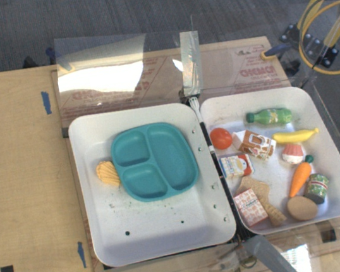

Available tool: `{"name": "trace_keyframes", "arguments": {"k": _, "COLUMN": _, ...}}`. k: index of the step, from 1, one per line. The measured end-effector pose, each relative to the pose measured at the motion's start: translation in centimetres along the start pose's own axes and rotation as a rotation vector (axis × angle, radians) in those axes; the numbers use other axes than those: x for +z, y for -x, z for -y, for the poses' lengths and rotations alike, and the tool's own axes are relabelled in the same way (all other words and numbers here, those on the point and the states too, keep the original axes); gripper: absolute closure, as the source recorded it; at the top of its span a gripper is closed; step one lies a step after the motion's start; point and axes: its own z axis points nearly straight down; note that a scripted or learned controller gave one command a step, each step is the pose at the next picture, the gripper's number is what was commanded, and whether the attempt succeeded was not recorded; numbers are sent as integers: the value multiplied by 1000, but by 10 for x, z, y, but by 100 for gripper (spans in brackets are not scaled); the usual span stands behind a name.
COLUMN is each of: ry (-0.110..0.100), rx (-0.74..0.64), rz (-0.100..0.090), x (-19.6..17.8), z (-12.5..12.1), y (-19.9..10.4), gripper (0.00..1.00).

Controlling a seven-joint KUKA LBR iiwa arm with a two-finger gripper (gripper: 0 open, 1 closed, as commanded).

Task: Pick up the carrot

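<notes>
Carrot [300,178] in right bin [339,160], toward its near right corner; long axis slanted, narrow tip down-left, green stalk end up-right toward banana [295,136]. Smooth orange body, small dark-green top. Just beside green can [317,187]; brown oval piece [303,208] just below tip
</notes>
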Motion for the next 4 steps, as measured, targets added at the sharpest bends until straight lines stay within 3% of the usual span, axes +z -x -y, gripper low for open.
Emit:
{"name": "trace_keyframes", "arguments": {"k": 1, "ry": -10, "rx": 2, "rz": -3, "x": -14, "z": 3, "y": 1, "gripper": 100}}
{"name": "trace_keyframes", "arguments": {"k": 2, "ry": -9, "rx": -286, "rz": -5, "x": -66, "z": 59, "y": 0, "gripper": 100}}
{"name": "trace_keyframes", "arguments": {"k": 3, "ry": 2, "rx": -713, "rz": 0, "x": -3, "z": 14, "y": 13, "gripper": 100}}
{"name": "trace_keyframes", "arguments": {"k": 4, "ry": -3, "rx": -965, "rz": -2, "x": 21, "z": 64, "y": 31, "gripper": 100}}
